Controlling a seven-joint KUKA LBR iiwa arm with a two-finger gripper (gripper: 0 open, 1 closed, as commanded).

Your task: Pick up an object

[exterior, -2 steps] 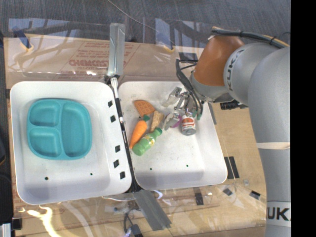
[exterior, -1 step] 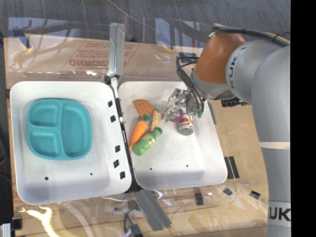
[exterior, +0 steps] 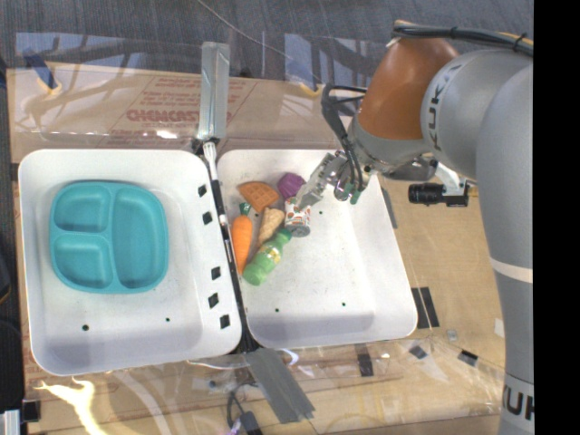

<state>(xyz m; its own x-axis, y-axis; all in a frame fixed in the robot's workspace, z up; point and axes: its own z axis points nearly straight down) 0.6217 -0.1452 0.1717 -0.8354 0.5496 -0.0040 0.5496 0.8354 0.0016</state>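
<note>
A pile of toy food lies at the left side of the right bin (exterior: pixel 362 270). It includes an orange carrot (exterior: pixel 242 239), a green bottle (exterior: pixel 265 261), a brown waffle-like piece (exterior: pixel 258 194), a purple piece (exterior: pixel 291 185) and a beige piece (exterior: pixel 270 224). My gripper (exterior: pixel 300 217) reaches down slantwise from the right. Its tip sits at the pile's right edge, just right of the beige piece and above the green bottle's cap. The purple piece is partly hidden behind the gripper body.
The left bin (exterior: pixel 54 324) holds a teal divided plate (exterior: pixel 109 236). A ridge with black clips (exterior: pixel 220 261) separates the two bins. The grey arm with its orange band (exterior: pixel 403 89) hangs over the right bin's far right corner.
</note>
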